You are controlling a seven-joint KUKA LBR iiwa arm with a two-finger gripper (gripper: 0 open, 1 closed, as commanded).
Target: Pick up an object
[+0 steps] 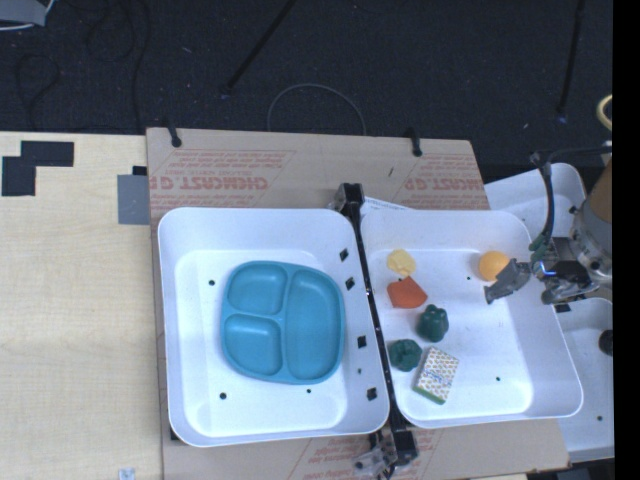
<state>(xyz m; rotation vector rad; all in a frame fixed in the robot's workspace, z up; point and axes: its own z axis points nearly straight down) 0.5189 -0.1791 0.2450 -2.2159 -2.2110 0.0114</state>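
Two white bins sit side by side on the counter. In the left bin (190, 268) lies a blue divided plate (282, 320). Along the right bin (540, 368) are a yellow piece (401, 262), an orange ball (493, 264), a red-orange piece (406, 293), two dark green pieces (433, 322) and a patterned packet (437, 374). Just right of the ball, the claw (510, 280) hovers; whether it is parted or closed I cannot tell.

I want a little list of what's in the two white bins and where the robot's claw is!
left bin: blue divided plate
right bin: yellow piece, orange ball, red-orange piece, two dark green pieces, small patterned box
claw: over the right bin's right side, just below the orange ball
claw holding something: nothing seen between its fingers
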